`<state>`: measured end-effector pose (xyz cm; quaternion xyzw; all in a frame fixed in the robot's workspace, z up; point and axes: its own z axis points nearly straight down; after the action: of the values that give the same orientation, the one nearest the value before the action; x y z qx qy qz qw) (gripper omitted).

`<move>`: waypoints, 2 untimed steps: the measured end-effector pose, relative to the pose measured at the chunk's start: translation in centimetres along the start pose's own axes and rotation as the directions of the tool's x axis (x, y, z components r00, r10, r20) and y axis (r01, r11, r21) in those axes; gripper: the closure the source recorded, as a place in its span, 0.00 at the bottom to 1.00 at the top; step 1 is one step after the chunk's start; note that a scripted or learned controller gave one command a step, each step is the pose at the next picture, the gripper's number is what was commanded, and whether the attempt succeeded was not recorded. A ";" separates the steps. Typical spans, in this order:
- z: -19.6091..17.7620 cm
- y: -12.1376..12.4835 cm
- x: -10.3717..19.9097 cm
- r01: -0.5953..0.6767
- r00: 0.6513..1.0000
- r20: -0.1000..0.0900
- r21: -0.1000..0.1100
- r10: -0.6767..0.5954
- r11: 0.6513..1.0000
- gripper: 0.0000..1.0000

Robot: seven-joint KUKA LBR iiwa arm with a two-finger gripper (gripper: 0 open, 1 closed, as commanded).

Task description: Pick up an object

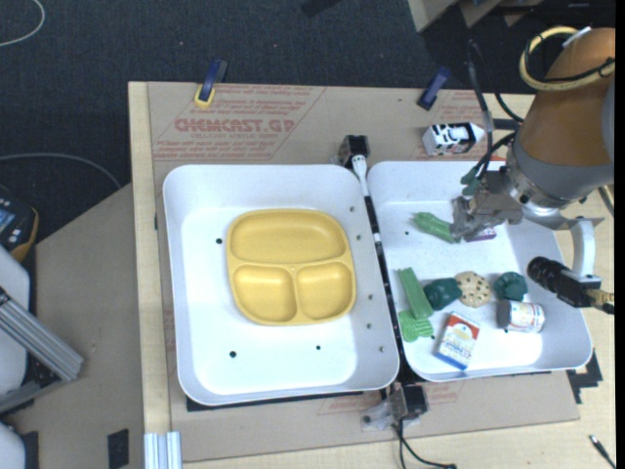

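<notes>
Bins are sitting side by side on the bench (244, 115). The left bin (195, 340) is holding a yellow divided plate (290, 264) with three compartments, lying flat near its middle. The right bin (547, 355) is carrying the clutter: a green strip-shaped piece (433, 226) lying at a slant in the upper part, a long green ridged piece (412, 304) running along the left wall, a dark teal lump (441, 292) just beside it, a speckled cookie (473, 288), another teal lump (509, 284), a small white jar (524, 316) lying on its side, and a red-and-blue packet (457, 341) near the front edge.

The gripper (476, 225) is hanging over the upper part of the right bin, its tip right at the end of the green strip-shaped piece — whether it is grasping that piece or is released cannot be told from this angle. The piece is flat, pale green and narrow, resting on the bin floor.

The bench top is bare board with red printed lettering, blue clamps (210, 81) at its far edge, and dark carpet is lying beyond.
</notes>
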<state>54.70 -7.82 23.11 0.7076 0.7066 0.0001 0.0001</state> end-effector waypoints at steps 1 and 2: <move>0.0 -0.5 0.7 0.002 1.000 -0.001 0.003 -0.002 1.000 1.00; 1.6 0.7 0.4 0.001 1.000 0.000 0.003 -0.001 1.000 1.00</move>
<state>55.36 -7.44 21.53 0.7072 0.7070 -0.0010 -0.0011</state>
